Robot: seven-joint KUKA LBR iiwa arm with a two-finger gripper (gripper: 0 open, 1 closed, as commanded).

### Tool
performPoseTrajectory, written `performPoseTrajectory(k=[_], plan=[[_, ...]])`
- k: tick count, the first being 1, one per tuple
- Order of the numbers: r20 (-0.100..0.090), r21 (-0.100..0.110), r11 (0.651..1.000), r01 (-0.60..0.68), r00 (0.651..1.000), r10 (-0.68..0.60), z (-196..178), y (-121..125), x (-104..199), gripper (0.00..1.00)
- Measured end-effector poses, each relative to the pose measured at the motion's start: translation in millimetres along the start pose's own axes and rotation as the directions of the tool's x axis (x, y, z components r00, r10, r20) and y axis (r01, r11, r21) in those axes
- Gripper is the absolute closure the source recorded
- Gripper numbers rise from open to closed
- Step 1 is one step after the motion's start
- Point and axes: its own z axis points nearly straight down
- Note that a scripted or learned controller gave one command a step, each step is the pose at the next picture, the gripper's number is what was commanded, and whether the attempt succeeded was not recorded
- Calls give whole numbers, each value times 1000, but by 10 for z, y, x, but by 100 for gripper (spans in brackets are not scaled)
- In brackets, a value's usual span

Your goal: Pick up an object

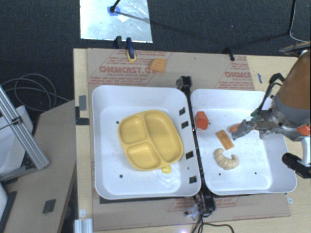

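Two shallow white bins are seen side by side on the worktop (82,67), the left bin (104,130) and the right bin (277,178) meeting along a dark hinge strip at the centre.

In the left bin a yellow three-compartment tray (150,140) is laid slightly askew; a small yellow piece (166,169) is seen just beside its rim at 5 o'clock.

In the right bin three loose things are found. A red block (201,120) sits near the bin's inner wall, at about 10 o'clock from the bin's middle. A flat orange-brown cracker-like piece (224,139) lies at 4 o'clock from the block — close, but apart from it. A pale croissant-shaped toy (227,158) is curled just at 6 o'clock from the cracker.

The gripper (240,129) is reached in from 3 o'clock, low over the right bin, its tip just at 2 o'clock from the cracker. A small orange thing (234,127) is seen at the tip; whether the fingers are apart or closed on it cannot be told.

An orange block (158,65) rests on the cardboard beyond the bins at 12 o'clock.
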Motion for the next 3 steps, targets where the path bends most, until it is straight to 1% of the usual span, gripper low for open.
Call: performPoseTrajectory(k=[1, 2, 3], plan=[[-2, 8, 1000, 3, 1000, -3, 1274, 416, 107, 0], [0, -1, 1000, 0, 1000, 0, 1096, 436, 89, 100], [0, -1, 1000, -1, 1000, 1, 1100, 434, 89, 0]])
